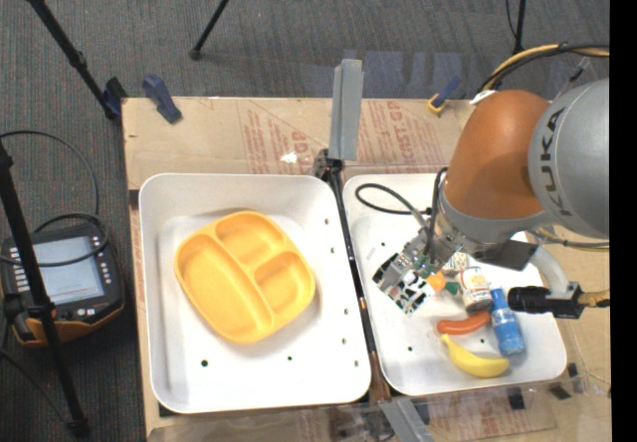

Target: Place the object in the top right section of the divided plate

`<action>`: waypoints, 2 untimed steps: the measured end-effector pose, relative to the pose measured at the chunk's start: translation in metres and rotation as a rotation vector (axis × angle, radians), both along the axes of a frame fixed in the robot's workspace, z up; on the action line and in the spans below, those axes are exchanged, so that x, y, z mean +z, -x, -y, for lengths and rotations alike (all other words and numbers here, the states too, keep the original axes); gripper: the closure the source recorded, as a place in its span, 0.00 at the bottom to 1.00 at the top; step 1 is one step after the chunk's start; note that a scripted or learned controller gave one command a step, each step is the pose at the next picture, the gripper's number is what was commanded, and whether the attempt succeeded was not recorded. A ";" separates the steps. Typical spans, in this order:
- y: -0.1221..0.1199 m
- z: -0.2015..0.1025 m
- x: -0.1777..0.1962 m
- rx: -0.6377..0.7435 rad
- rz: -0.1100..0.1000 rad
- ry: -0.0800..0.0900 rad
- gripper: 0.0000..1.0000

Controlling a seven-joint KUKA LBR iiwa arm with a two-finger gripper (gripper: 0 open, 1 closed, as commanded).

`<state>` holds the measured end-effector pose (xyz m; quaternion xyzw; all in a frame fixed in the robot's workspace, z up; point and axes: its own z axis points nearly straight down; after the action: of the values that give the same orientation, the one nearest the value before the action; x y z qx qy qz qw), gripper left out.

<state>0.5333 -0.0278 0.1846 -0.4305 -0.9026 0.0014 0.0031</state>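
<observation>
One arm (518,166) bent over right bin (398,370) — gripper (406,283) low, near banana (474,359)

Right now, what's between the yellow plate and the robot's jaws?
In the camera view, bare white bin floor, then the two bins' touching rims, separate the divided plate from the gripper.

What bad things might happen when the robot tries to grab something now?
The pincer hangs over crowded toys, so it might nudge the small bottle, the blue bottle or the banana instead of gripping one. The yellow divided plate sits tilted in the other bin, so a dropped toy might land in the wrong section.
</observation>
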 end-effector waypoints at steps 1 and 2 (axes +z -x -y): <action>-0.002 -0.078 0.031 0.393 0.003 -0.002 1.00; -0.022 -0.124 0.043 0.337 0.002 -0.001 1.00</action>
<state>0.5556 0.0962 0.2278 -0.2728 -0.9621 0.0009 0.0020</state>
